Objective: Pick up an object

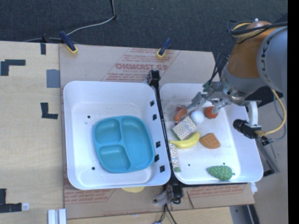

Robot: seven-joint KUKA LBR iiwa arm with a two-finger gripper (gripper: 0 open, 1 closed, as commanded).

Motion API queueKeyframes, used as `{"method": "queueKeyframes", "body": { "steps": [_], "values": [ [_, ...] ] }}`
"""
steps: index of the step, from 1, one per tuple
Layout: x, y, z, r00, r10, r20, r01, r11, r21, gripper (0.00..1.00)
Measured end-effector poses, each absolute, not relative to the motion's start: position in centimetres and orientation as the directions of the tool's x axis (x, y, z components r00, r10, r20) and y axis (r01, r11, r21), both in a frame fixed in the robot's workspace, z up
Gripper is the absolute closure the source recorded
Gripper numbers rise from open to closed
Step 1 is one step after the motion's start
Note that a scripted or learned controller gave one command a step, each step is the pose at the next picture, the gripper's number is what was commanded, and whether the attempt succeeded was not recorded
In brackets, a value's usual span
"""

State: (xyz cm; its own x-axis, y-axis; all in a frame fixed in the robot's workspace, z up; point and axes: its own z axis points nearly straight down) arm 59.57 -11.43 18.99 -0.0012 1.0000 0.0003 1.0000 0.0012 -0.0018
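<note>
A: Pick target? 
B: White ball, small, round, smooth, in the right bin. Gripper sits right above it, fingers spread, nothing between them. 
A: What's around the ball? 
B: Red piece just left of it, red-orange piece just right. Checkered block and banana below-left, orange wedge below, green lump well below. 
A: Other bin? 
B: Left bin, left of the ball, holds 1 blue 3-compartment tray.
</note>
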Motion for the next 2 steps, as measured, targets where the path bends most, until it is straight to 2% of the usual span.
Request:
{"method": "queueKeyframes", "body": {
  "steps": [1, 2],
  "values": [
    [63.5, -9.7, 10.5, -0.001, 1.000, 0.000, 1.000, 0.001, -0.003, 0.00],
    [64.7, -10.1, 8.6, -0.002, 1.000, -0.001, 1.000, 0.002, 0.001, 0.00]
  ]
}}
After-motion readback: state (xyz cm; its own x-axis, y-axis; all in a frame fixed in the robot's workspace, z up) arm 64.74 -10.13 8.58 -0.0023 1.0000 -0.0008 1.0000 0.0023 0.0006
